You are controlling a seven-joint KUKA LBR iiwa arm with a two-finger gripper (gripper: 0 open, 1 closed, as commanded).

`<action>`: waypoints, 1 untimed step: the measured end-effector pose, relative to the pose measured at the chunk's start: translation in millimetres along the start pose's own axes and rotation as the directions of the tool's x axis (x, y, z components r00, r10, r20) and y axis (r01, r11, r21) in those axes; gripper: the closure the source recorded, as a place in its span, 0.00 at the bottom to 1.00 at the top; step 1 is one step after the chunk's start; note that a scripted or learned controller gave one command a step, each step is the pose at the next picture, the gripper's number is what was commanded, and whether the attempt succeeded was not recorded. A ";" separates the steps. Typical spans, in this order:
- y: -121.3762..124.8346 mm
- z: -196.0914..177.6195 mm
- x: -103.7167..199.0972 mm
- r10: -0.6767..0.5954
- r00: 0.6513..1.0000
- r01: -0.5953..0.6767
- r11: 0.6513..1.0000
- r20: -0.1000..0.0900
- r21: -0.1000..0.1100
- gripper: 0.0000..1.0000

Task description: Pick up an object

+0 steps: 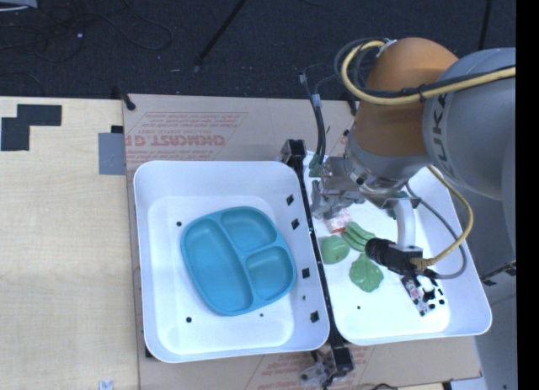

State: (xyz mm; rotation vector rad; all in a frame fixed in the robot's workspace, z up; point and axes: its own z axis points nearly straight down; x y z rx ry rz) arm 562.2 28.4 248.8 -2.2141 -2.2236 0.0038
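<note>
Green pieces (352,260) crowd right bin's (459,317) left wall, gripper (337,203) above them, finger state indiscernible, blue tray (238,258) fills left bin (160,321).

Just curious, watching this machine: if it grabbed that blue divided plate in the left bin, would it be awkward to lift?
Probably. The blue plate looks rigid and smooth, likely light plastic, so it should keep its shape. It lies flat on the left bin floor, wide and low, so a two-finger grip would likely need its rim and might slip.

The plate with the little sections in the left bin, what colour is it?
Light blue; the plate shows in the camera view.
</note>
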 end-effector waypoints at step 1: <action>-15.7 7.2 59.9 0.001 1.000 -0.001 1.000 0.000 0.001 1.00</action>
